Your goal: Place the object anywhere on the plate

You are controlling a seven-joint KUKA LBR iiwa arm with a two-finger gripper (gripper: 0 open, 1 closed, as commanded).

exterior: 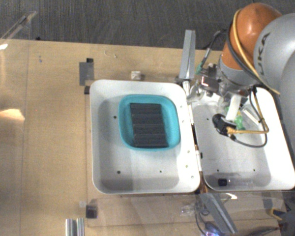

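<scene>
Looking down on the bench (39, 132) now, two white bins sit side by side. In the left bin (101, 171) there's a teal plate (124, 113), squarish with rounded corners, lying towards the far half of the bin. And there's the object: a dark ribbed block (147, 125) lying flat in the middle of that plate, its long side running front to back, with teal rim showing all the way round it.

Over to the right bin (265, 168), the grey arm (282, 48) reaches in from the right, orange band (248, 26) up top, wrist hanging over the far left part of the bin. The tool (234, 113) points down there, well apart from the plate and the block. Whether it's apart or together, I can't tell from here. A little green bit (240, 120) shows right at it, and I can't make out what that is.

A small pale cube (135, 75) sits on the bench just behind the left bin.
</scene>
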